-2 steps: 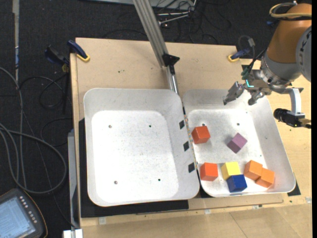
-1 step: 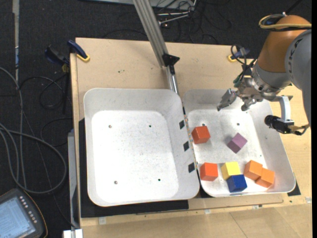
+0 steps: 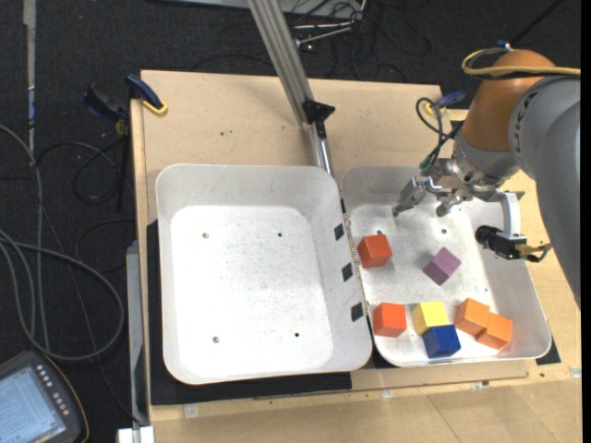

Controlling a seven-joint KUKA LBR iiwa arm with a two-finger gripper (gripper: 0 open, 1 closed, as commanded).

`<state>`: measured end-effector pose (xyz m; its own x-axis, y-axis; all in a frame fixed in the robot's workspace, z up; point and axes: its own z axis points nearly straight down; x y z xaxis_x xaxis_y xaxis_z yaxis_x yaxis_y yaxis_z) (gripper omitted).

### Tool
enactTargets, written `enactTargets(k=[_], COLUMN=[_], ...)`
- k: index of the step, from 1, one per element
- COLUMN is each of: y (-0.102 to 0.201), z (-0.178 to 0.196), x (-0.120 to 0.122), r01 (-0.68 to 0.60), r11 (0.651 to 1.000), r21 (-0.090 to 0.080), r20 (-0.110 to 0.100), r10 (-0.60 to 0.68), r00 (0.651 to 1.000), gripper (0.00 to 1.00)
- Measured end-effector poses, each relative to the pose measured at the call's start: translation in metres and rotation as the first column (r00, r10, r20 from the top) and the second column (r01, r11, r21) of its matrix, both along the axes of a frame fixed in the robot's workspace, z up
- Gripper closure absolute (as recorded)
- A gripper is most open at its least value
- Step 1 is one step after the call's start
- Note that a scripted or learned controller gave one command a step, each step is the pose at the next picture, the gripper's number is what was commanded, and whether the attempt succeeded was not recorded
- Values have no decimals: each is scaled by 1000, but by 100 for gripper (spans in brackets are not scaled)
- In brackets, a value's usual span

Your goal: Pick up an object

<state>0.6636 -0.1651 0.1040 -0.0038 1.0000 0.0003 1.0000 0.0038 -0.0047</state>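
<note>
The right bin [image 3: 517, 284] holds several small blocks. An orange block [image 3: 374, 249] lies near its left wall and a purple block [image 3: 442, 266] near the middle. Along the front sit another orange block [image 3: 390, 318], a yellow block [image 3: 429, 316], a blue block [image 3: 442, 341] and two orange blocks [image 3: 473, 315] [image 3: 496, 329] touching each other. My gripper [image 3: 425, 206] hangs over the back of this bin, behind the first orange block and the purple one. Its fingers [image 3: 404, 207] are spread open with nothing between them.
The left bin [image 3: 185, 247] sits beside the right one, their walls meeting near the middle. A slanted metal pole [image 3: 282, 49] crosses the bench from the back. Blue clamps [image 3: 143, 90] grip the bench's far left corner. Cables lie on the floor around.
</note>
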Motion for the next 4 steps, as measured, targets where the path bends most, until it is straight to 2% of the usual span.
enactTargets(k=[1,2,4], y=[1,1,5], z=[-9,2,120], x=[0,1,1], r01=[0,-1,1], r11=[1000,1000,1000], r21=[-1,-2,-3], r20=[4,7,14], r10=[0,1,-1], r00=[1000,1000,1000], gripper=[0,100,100])
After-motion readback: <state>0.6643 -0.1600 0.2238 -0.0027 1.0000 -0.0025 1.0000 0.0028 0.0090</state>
